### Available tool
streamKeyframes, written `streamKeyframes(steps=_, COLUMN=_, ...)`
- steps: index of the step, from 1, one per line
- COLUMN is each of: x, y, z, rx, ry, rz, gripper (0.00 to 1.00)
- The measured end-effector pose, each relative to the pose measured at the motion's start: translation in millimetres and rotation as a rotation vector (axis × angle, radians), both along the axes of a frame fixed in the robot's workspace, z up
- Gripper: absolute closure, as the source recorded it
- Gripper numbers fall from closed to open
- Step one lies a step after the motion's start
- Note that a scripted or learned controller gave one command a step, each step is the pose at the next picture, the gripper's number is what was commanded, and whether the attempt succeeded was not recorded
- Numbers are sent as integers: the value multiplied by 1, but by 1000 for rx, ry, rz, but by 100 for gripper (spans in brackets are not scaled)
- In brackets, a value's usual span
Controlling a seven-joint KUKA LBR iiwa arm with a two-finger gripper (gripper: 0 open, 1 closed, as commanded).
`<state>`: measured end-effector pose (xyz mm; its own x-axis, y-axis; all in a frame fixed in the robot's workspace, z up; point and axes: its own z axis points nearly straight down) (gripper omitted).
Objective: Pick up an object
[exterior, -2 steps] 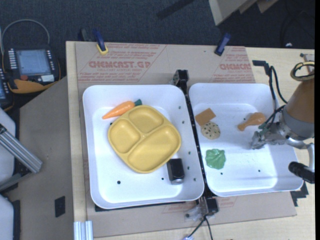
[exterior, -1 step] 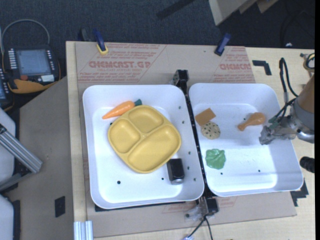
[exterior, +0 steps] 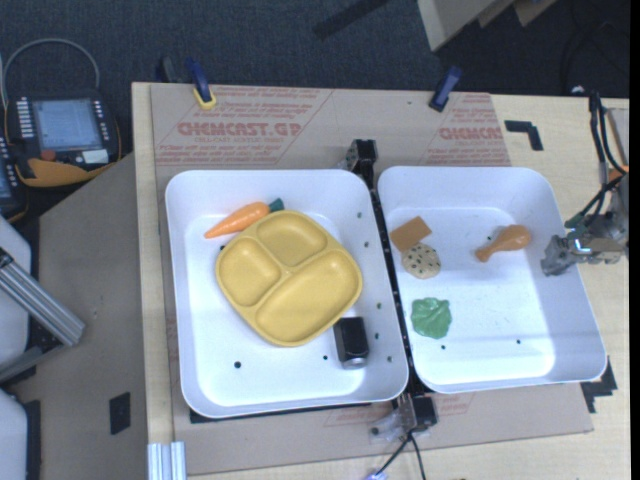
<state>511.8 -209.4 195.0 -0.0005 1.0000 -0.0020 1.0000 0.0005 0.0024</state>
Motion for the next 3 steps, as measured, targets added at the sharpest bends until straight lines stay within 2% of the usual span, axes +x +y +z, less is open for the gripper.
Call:
streamKeyframes(steps=1, x=9, y=4, z=48, rx=-1, ry=-2, rz=1, gripper=100)
streamKeyframes(steps=3, x=23, y=110, z=50, rx=3, ry=4, rz=4, gripper=100)
